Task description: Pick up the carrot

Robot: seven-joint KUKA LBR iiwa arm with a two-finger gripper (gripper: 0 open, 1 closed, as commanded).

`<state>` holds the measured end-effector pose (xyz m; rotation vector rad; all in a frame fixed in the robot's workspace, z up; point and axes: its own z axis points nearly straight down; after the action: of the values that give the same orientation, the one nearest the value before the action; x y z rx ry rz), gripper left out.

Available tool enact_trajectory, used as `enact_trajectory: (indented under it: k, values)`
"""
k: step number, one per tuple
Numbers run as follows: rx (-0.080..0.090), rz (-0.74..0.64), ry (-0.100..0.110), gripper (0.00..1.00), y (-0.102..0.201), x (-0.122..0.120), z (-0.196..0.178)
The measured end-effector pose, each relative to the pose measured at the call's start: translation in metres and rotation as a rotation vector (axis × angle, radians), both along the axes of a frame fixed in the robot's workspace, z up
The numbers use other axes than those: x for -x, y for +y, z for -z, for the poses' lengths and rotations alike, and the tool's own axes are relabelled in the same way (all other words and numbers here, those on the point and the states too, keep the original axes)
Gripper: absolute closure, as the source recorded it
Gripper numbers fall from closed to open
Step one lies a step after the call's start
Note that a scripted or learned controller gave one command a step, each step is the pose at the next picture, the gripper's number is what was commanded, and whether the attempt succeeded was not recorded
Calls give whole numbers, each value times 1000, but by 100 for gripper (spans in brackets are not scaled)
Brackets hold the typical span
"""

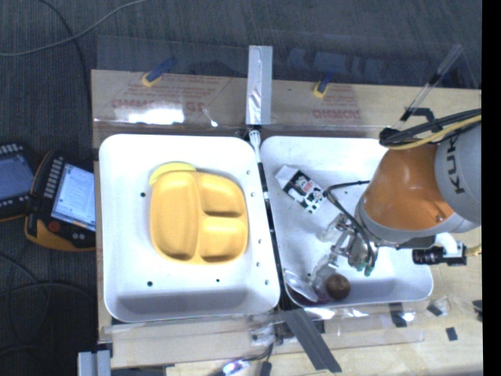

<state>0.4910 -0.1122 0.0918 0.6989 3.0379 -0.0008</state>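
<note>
Grey two-finger gripper (345,257) is hovering at 6 o'clock in the shallow white right bin (407,288); whether it is apart or together, cannot tell. The carrot is likely handling light, stiff and smooth, so gripping across mid-body.

Robotics lab: teach pendant (63,202), floor cables (55,34), taped bench (180,100).

The grey arm (467,171) carried large dark letters "KU" on its side, cut off at the frame's edge. Faded red print ran across the clear sheet (168,100) at the back of the desk, too washed out to read. The small black-and-white pack (301,187) bore illegible markings.
</note>
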Motion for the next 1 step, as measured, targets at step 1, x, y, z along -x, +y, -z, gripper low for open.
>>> enact_trajectory:
  k: [1]
  values:
    - [-8,44,22,0,-39,6,-34]
